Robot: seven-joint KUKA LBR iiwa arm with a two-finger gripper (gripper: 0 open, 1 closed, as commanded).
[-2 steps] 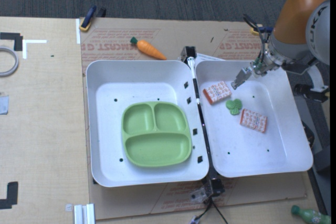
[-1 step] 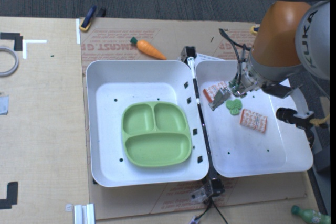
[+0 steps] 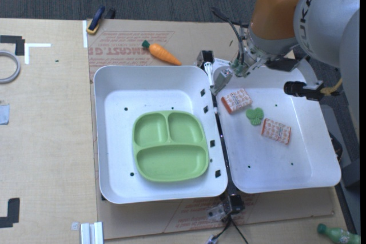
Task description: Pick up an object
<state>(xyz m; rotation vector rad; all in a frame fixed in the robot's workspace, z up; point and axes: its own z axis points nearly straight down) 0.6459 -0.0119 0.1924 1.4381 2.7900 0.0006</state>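
Here, the end effector (image 3: 239,67) is seen at the right bin's (image 3: 320,177) upper-left corner. Whether it is released or clenched cannot be told; nothing appears grasped.

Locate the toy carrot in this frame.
The carrot lies outside both bins on the cardboard sheet, just beyond the far rim of the left bin that holds the green divided plate.

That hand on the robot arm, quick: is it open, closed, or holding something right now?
Hand: cannot be told from this view; it sits over the far left corner of the right bin, with nothing visibly held.
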